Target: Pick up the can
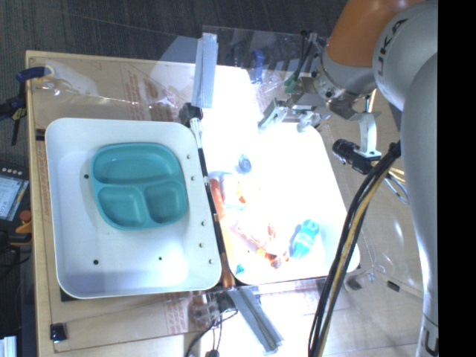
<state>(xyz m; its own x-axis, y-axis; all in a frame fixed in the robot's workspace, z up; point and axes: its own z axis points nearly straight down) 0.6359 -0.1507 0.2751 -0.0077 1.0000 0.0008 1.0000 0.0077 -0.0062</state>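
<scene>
With its fingers spread and empty, the gripper (pixel 288 117) should descend squarely over the blue can (pixel 303 238), lying tilted in the right bin (pixel 331 171).

Grey arm (pixel 416 58) with orange band, black cables (pixel 349 229); pale metal claw (pixel 288 117), details washed out, perhaps.

This is a robotics lab — a wooden bench (pixel 111 314) carries two shallow white bins (pixel 67 266) mounted side by side with metal brackets (pixel 256 326), a big grey and orange robot arm (pixel 401 43) reaches over them trailing black cables (pixel 346 229), and dark carpet (pixel 111 13) lies beyond.
</scene>
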